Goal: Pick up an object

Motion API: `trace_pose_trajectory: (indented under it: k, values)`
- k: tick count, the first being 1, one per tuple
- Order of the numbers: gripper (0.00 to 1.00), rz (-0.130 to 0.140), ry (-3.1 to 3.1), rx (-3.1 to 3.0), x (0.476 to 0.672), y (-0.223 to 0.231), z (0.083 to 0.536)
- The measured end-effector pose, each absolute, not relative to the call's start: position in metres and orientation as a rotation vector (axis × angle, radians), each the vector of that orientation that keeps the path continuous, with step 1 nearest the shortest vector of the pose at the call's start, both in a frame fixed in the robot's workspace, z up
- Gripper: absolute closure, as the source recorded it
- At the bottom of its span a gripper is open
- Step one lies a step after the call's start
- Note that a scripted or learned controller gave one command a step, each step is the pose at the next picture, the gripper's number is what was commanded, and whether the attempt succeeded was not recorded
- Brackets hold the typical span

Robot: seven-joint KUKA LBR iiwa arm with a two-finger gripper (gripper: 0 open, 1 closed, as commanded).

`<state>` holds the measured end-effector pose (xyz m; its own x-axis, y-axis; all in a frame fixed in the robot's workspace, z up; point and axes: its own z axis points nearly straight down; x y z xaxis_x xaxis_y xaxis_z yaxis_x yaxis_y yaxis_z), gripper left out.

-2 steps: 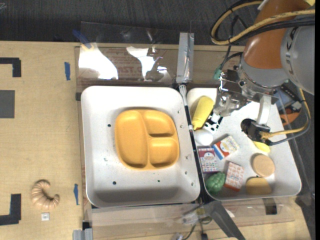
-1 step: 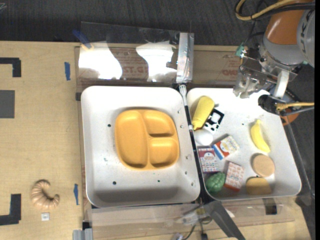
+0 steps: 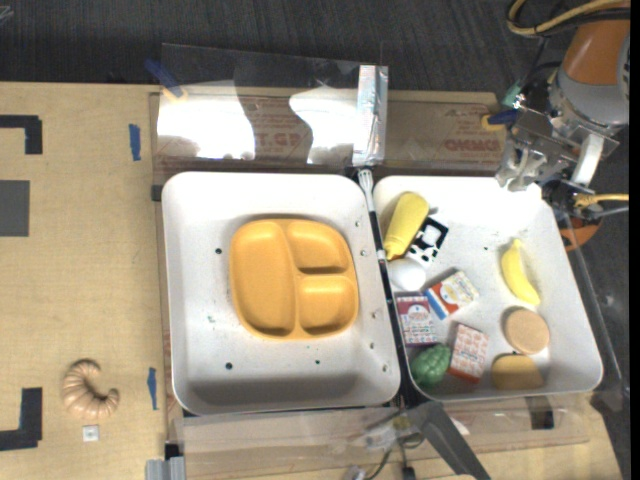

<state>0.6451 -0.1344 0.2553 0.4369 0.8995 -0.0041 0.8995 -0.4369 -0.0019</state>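
My gripper (image 3: pixel 522 173) hangs over the far right corner of the right bin (image 3: pixel 575 268), with nothing visible between its fingers. The right bin holds a yellow bottle-like toy (image 3: pixel 404 223), a black-and-white tag (image 3: pixel 431 240), a white egg-like object (image 3: pixel 406 274), a banana (image 3: pixel 519 272), small printed boxes (image 3: pixel 455 292) (image 3: pixel 416 318) (image 3: pixel 469 352), a green vegetable toy (image 3: pixel 432 364), a tan round cookie (image 3: pixel 525 330) and a yellow bread-like piece (image 3: pixel 516 370). The banana lies below and slightly left of the gripper.
The left bin (image 3: pixel 190 268) holds a yellow divided plate (image 3: pixel 295 275). A croissant-like toy (image 3: pixel 90 388) lies on the bench at lower left. Clear plastic sheeting (image 3: pixel 270 118) stands behind the bins. Cables (image 3: pixel 560 3) loop above the arm.
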Motion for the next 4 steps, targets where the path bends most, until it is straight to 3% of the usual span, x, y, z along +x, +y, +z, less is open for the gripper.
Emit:
trace_pose_trajectory:
  k: [1,2,3,4]
  values:
    - [0.00,-0.004,1.672,2.660,0.646,-0.132,0.257]
    - [0.00,-0.016,1.423,2.809,0.578,-0.167,0.118]
    - [0.00,0.027,0.942,2.983,0.522,-0.178,0.093]
    - [0.00,-0.006,0.738,3.060,0.480,-0.093,0.122]
